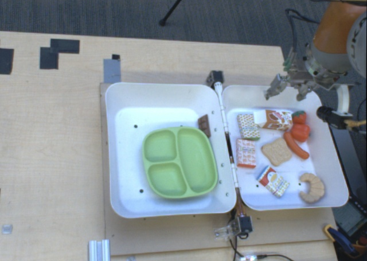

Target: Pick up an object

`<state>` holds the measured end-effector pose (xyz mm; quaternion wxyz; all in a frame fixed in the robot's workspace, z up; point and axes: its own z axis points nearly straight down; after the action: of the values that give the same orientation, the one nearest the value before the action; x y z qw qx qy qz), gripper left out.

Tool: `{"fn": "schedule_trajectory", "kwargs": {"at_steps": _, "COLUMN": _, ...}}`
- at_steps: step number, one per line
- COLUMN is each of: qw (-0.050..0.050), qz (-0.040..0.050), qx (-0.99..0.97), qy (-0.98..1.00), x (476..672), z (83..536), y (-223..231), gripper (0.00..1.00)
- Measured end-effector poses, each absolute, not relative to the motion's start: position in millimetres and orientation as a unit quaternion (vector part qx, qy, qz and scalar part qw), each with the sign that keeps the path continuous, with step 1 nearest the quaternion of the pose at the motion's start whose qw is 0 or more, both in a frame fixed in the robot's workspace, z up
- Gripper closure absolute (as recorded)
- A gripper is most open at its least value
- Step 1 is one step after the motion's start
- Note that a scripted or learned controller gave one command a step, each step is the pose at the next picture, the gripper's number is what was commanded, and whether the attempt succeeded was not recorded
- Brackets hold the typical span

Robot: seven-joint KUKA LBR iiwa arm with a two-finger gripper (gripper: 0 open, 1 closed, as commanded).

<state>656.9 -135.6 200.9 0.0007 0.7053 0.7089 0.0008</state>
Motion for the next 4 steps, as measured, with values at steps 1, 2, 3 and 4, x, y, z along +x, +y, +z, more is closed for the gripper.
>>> {"fn": "schedule_trajectory", "kwargs": {"at_steps": 1, "qw": 0.011, "qz": 0.0059, "qx": 0.705, "qy": 0.709, "x": 627.7, "z": 111.3, "y": -134.0, "gripper": 0.00}}
{"fn": "schedule_trajectory", "kwargs": {"at_steps": 2, "qw": 0.001, "qz": 0.0013, "qx": 0.706, "qy": 0.709, "x": 590.7, "z": 97.0, "y": -132.7, "gripper": 0.00}}
{"fn": "schedule_trajectory", "kwargs": {"at_steps": 3, "qw": 0.003, "qz": 0.0020, "qx": 0.707, "qy": 0.707, "x": 508.6, "z": 86.7, "y": -104.7, "gripper": 0.00}}
{"fn": "schedule_trajectory", "kwargs": {"at_steps": 4, "qw": 0.004, "qz": 0.0035, "qx": 0.706, "qy": 0.708, "x": 510.3, "z": 97.6, "y": -104.4, "gripper": 1.00}}
